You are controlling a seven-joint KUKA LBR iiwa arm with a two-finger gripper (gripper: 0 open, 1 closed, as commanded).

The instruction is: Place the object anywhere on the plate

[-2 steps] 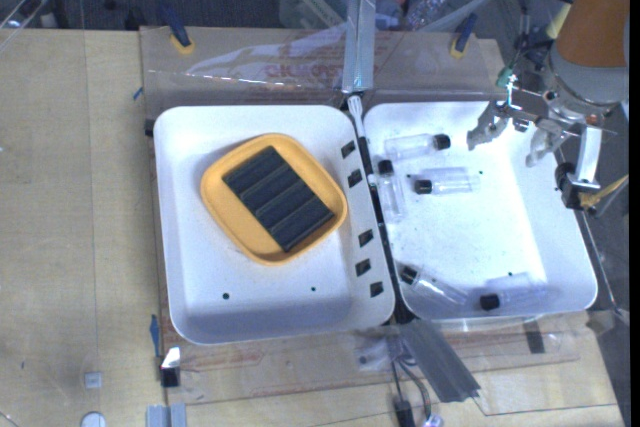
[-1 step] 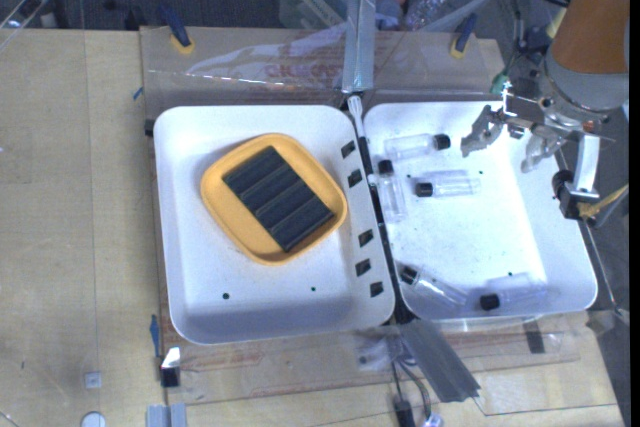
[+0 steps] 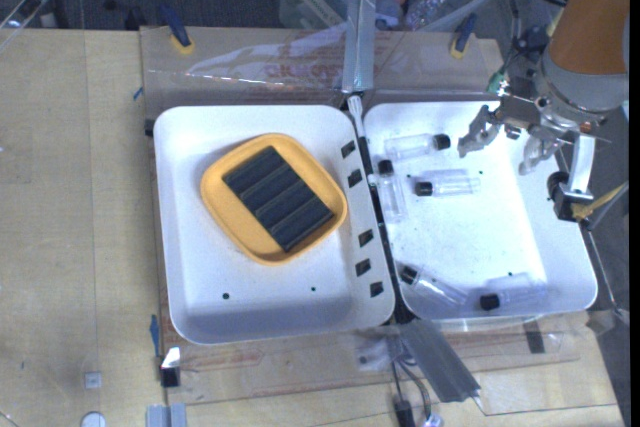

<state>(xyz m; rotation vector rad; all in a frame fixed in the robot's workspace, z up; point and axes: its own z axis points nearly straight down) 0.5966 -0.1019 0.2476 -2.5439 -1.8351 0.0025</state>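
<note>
Camera view is showing you the task barely begun: the plate (image 3: 272, 198) is sitting in the left bin (image 3: 190, 285) bearing only its dark ridged insert, while clear vials (image 3: 447, 184) are lying scattered in the right bin (image 3: 560, 275). The arm is hanging over that bin's far right corner, its gripper (image 3: 510, 137) spread wide and grasping nothing, above the nearest vials.

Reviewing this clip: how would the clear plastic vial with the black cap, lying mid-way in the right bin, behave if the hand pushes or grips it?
The clear plastic vial with the black cap lies on its side and looks cylindrical, so a sideways push would probably roll it across the right white bin. Its smooth, see-through wall suggests it is light and possibly slippery to grip.
</note>
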